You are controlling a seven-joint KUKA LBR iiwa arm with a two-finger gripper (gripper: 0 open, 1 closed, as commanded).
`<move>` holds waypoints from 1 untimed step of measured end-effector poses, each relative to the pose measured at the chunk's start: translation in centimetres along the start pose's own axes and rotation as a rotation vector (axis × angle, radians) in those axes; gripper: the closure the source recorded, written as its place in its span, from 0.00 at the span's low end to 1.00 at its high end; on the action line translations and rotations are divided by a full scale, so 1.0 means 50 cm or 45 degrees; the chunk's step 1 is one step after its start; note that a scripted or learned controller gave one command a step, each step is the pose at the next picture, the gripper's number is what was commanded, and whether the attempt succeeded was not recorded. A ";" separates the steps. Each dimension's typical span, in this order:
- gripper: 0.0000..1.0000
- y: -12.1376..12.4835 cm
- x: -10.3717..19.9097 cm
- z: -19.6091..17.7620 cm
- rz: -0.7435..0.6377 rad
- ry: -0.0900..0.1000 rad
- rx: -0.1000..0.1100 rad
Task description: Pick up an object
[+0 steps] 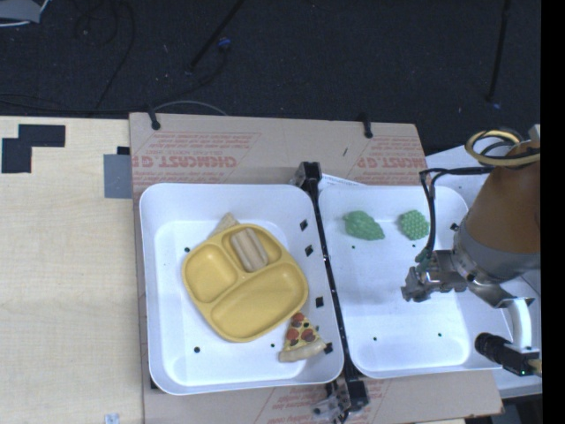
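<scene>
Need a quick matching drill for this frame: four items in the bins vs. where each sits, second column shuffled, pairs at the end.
Items:
1. yellow divided plate
2. pizza slice
3. hot dog bun
4. two green pieces

Places:
A. far part of the right bin
B. in a compartment of the plate
C. middle of the left bin
D. left bin floor, near edge, beside the plate

Pairs: 1-C, 2-D, 3-B, 4-A
</scene>
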State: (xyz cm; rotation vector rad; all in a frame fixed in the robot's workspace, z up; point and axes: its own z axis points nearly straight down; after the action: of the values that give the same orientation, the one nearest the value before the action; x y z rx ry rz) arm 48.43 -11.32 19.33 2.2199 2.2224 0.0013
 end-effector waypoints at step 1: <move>1.00 -0.008 0.003 -0.122 -0.001 -0.001 -0.003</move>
State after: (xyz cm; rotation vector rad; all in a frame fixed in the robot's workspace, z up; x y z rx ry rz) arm 48.00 -11.18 25.43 2.2176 2.2214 0.0032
